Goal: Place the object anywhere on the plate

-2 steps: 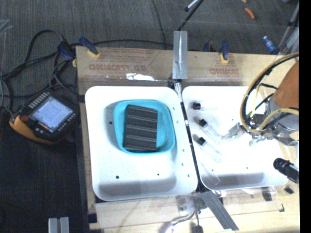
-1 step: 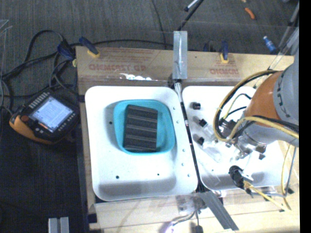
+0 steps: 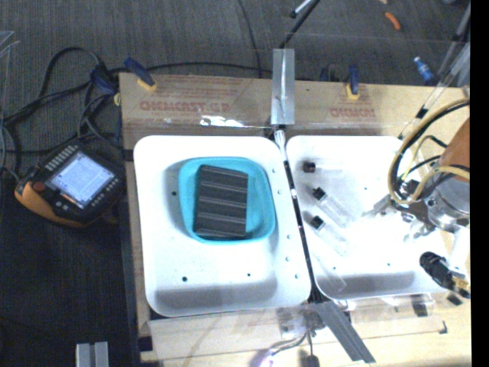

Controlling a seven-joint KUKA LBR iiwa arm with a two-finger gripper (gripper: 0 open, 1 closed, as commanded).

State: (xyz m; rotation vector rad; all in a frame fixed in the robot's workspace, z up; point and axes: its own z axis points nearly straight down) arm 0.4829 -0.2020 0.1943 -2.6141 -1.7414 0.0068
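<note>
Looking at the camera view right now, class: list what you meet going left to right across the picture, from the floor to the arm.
Handheld control pendant → left bin → blue plate holding the dark ridged block → right bin → gripper.

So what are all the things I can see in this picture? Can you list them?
plate: 1, turquoise, in the left bin.
ridged block: 1, dark grey, lying on the plate.
left bin: 1, white, left half of the bench.
right bin: 1, white, right half of the bench.
small pieces: 3, black, in the right bin by its left wall, too small to name.
handheld control pad: 1, dark with a lit screen and orange edge, on the floor left of the bench.
clamps: 2, blue and tan, on the bench's far edge.
arm: 1, orange band, right edge.
end effector: 1, metallic, over the right bin.
</note>
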